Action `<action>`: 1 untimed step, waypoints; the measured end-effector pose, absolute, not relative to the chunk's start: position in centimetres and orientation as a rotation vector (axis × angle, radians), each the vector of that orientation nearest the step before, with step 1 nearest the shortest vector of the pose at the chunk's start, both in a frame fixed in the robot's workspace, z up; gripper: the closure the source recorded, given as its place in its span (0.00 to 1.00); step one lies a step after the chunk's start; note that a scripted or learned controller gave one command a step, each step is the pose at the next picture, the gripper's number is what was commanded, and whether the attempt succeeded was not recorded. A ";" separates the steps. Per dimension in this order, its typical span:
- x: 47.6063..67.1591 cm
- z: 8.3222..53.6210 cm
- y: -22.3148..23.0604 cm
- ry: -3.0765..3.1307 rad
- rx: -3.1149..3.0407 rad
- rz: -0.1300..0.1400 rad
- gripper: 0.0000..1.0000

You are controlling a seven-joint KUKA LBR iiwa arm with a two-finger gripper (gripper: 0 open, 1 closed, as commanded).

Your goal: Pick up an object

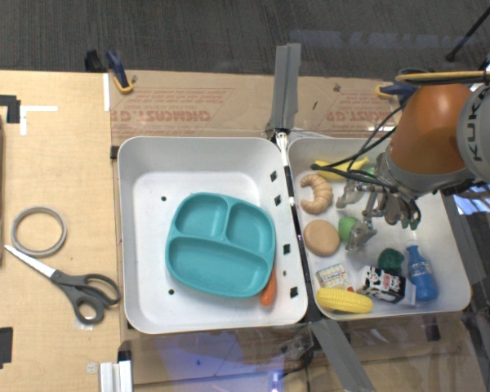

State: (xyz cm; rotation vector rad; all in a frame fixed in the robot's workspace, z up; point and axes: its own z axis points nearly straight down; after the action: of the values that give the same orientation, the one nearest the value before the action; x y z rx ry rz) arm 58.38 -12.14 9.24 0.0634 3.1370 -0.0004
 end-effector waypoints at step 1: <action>54.1 9.2 -9.9 3.123 0.321 0.000 0.00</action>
State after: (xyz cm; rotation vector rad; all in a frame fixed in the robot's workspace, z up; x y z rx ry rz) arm 54.06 -9.85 9.22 0.3212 3.1231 -0.0001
